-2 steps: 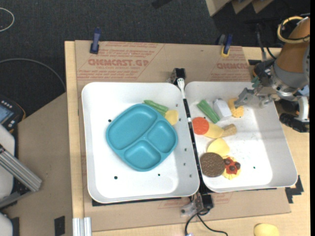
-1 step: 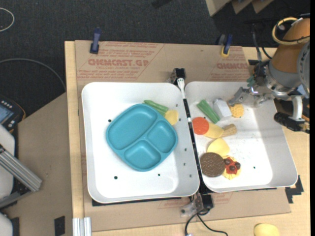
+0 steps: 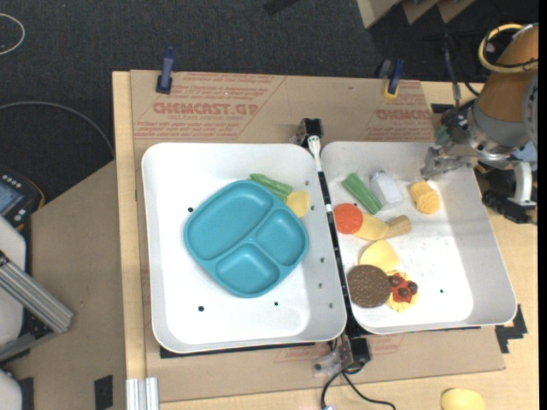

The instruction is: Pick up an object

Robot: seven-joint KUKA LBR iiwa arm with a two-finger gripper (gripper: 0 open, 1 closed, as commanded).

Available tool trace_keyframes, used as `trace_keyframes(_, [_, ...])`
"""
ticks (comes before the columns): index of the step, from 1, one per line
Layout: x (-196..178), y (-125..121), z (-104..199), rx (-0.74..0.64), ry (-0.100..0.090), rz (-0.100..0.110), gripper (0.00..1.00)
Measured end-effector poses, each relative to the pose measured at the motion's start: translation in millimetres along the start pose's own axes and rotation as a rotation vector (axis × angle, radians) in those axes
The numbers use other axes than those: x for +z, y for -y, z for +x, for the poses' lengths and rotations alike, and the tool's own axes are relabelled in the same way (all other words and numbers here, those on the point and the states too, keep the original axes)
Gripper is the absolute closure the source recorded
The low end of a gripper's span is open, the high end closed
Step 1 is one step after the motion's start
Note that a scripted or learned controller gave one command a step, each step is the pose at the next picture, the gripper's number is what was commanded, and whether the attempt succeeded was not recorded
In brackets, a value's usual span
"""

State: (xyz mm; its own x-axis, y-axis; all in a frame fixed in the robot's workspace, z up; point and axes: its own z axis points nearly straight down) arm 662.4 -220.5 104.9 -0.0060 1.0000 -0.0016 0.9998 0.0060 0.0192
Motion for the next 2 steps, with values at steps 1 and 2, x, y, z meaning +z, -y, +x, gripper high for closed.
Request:
trace_keyframes(1, [-29.1,2.1,121.3,-0.005,-0.007,0.017,1.00])
trace_keyframes(2, [-79.6,16.3,51.5,0.011,0.004,0.012,1.00])
